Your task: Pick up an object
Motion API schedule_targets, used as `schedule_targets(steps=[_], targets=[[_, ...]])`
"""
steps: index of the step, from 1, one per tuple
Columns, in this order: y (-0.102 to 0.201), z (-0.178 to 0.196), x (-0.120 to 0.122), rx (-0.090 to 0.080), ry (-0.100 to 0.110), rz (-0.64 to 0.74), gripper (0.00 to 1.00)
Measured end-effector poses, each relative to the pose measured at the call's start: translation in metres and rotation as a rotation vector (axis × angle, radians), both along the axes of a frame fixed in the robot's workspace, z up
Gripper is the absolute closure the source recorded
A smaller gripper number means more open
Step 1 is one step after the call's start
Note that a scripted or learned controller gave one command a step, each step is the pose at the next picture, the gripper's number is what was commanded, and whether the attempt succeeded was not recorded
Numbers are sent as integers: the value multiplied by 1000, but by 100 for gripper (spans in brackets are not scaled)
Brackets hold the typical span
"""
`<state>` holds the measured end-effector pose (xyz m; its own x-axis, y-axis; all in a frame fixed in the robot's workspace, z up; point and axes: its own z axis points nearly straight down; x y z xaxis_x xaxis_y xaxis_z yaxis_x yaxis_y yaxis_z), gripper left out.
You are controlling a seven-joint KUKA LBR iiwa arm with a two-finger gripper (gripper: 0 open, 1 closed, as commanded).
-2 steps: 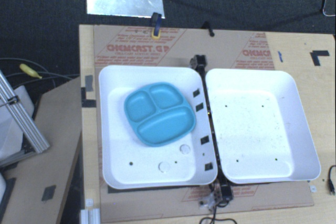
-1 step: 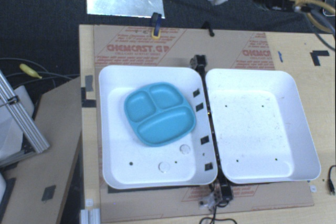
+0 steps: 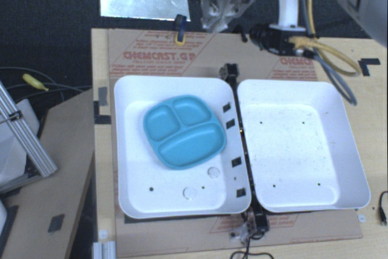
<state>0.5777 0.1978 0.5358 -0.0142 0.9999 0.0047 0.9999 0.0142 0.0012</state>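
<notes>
So here's where I'm at: my gripper (image 3: 221,18) is hanging up high over the back edge of the bench, behind the two bins, nowhere near anything yet. From this angle it's a blurry metallic lump, so I honestly can't tell how it's set, and there's nothing in it as far as I can see.

The only real candidate to grab is the blue divided plate (image 3: 184,130), one of those kiddie three-compartment ones. It's lying flat in the left bin (image 3: 130,191), roughly in the middle, turned a bit askew, with bare floor all around it and not touching any wall. The right bin (image 3: 348,191) sits just beside it.

My read on the plate: looks like molded plastic, so light and stiff, not fragile, but probably slick. Being flat and shallow is the annoying part, since there's no handle and nothing tall to pinch. Coming straight down on a compartment floor would do nothing. Best bet, I think, is the raised outer rim, or one of the ridges between compartments, with one finger on each side of that lip. The rim on the side nearest the right bin looks easiest to reach from where I come in.

Risk is it skates along the bin floor or tips when lifted off-center.
</notes>
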Motion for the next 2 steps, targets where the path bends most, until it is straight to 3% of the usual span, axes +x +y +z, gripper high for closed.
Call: schedule_targets(steps=[1,2], targets=[[25,-2,-75,-1,0,-4,100],[36,-195,-40,-11,16,-14,100]])
